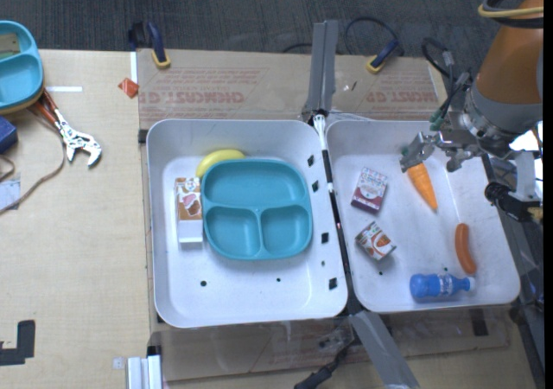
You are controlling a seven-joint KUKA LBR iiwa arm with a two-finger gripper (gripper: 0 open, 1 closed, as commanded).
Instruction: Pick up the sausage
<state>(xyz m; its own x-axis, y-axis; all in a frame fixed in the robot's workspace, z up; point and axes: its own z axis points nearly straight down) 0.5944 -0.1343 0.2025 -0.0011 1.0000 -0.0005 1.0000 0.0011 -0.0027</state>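
sausage (465, 248) — well below gripper (429, 149)

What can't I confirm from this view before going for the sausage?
- Gripper: small and dark above the carrot; open or shut can't be told.
- Banana: mostly hidden behind the teal tray.
- Sausage: too small to judge texture.

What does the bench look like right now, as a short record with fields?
target: sausage, lying in the right bin near its right wall
gripper: gripper above the right bin's far end, over the top of the carrot
held: nothing seen in the jaws
right bin also: two small cartons, blue bottle
left bin: blue divided plate, banana, carton
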